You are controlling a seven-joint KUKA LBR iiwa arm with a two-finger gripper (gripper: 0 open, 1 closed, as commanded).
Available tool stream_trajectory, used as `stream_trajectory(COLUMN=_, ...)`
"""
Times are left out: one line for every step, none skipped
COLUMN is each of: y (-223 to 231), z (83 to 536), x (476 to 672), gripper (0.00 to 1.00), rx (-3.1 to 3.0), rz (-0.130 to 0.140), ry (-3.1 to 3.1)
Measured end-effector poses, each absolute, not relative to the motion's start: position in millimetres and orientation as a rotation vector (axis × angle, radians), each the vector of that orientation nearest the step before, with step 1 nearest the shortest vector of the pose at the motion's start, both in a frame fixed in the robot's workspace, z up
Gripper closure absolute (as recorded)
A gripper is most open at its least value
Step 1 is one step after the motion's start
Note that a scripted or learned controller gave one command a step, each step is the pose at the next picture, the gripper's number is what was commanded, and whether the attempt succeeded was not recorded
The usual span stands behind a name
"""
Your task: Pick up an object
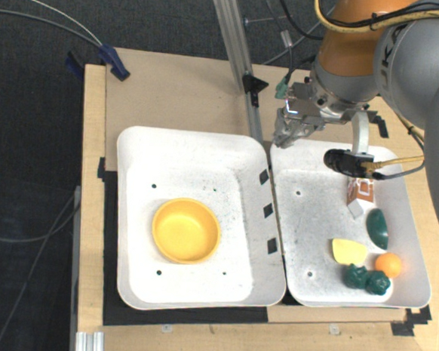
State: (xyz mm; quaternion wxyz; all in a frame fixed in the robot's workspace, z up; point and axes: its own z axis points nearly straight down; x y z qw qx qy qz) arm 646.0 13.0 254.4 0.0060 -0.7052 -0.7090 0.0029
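Your gripper sits over the right bin's far left corner; can't tell its state. Yellow bowl is mid left bin.

The arm is cut off by the top and right edges. The gripper is too small and cluttered to read. The right bin has its far right rim hidden behind the arm.

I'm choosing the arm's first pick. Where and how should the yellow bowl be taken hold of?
Grip the yellow bowl by its rim, coming straight down, one finger inside, one outside. It sits upright and alone in the left bin, and looks too wide to span.
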Motion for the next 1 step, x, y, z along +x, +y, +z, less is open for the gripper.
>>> stream_trajectory(y=78.2, z=249.5, x=645.0, gripper=1.00, rx=-2.206, rz=0.008, ry=-2.222)
